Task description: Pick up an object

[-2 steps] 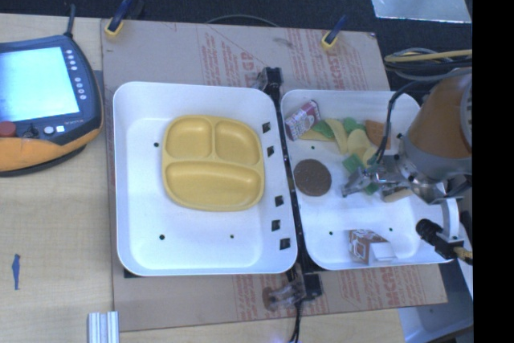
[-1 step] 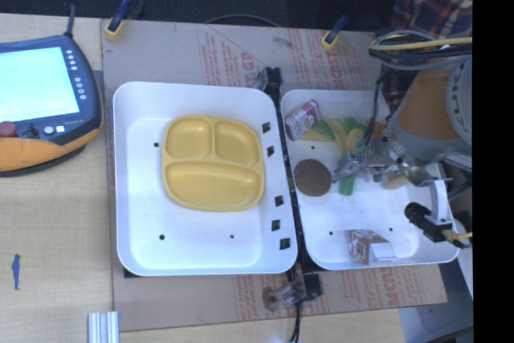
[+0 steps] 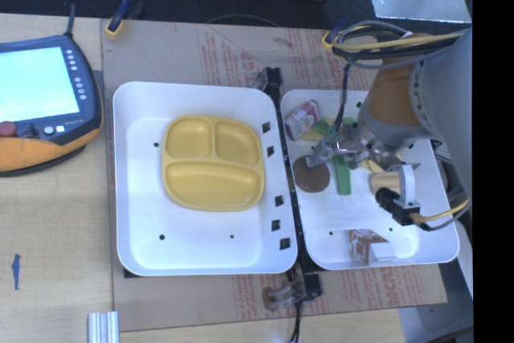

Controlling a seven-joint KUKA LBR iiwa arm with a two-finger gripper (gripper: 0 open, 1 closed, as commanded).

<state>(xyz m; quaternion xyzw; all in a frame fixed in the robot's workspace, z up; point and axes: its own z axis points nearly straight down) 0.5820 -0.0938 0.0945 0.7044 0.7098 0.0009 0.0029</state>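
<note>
In the right-hand bin (image 3: 315, 251), the gripper (image 3: 324, 153) is seen lowered among a small cluster of objects, the grey arm (image 3: 418, 104) reaching in from the right with its orange band above the wrist. Whether anything is pinched cannot be told, since the tips are blurred against the clutter. A brown round disc (image 3: 312, 176) is seen just below the gripper, close to the bin's left wall, and a green stick-like piece (image 3: 343, 177) is laid beside it on the right. A red-and-white packet (image 3: 300, 122) is placed near the bin's upper left corner, and a small brown-and-white box (image 3: 369, 246) is set by the lower edge, well apart from the gripper. In the left-hand bin (image 3: 140, 249) a yellow divided tray (image 3: 214, 162) is laid flat. A teach pendant (image 3: 44, 104) is rested on the bench at the far left.
</note>
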